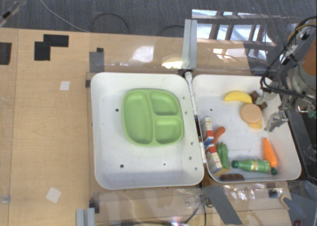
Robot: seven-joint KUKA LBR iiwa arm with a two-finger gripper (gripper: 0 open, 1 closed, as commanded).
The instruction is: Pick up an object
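Note:
The right bin [233,84] holds the loose objects. A yellow banana [238,96] lies at its back, with a round tan bun [251,113] just in front of it. An orange carrot [269,152] and a green bottle [253,165] lie near the front right corner. A red sausage [218,132], a green pickle [223,153] and a printed carton [208,141] lie along the left wall. My gripper [276,120] hangs at the bin's right side, just right of the bun and above the carrot. Nothing shows held in it.
The left bin [106,155] carries a green divided plate [152,117]. A brown piece [231,176] lies at the right bin's front edge. A small dark brown piece [257,96] sits beside the banana. A metal frame [233,27] stands behind the right bin.

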